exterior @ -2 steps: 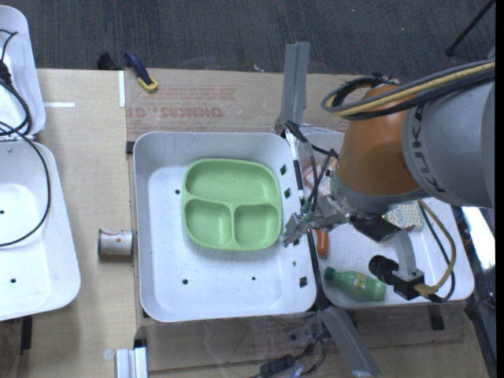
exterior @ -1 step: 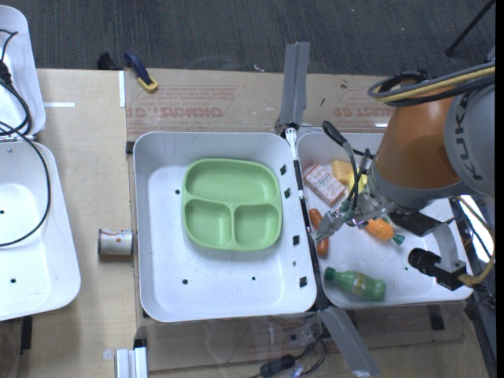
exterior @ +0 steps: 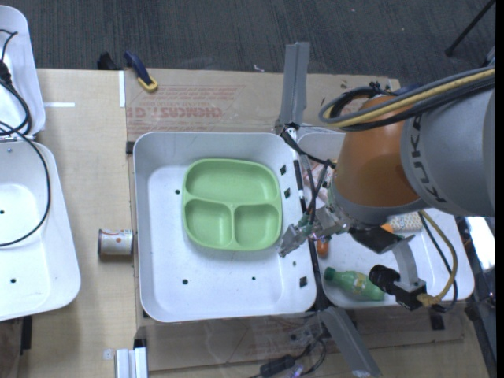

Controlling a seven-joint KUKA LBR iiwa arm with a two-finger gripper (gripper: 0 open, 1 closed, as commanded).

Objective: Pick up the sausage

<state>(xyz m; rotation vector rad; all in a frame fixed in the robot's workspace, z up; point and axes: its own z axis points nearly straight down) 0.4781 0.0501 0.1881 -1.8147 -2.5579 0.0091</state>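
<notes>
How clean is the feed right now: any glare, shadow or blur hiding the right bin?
Camera view: even overhead light and soft shadows; the green plate is sharp in the left bin. The arm covers much of the right bin; the pincer looks small and cluttered. The green bottle is clear.

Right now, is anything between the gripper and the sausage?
Nothing visible. The gripper sits over the right bin's left rim, with a small reddish piece, perhaps the sausage, right beside it. The arm hides much of that bin.
</notes>
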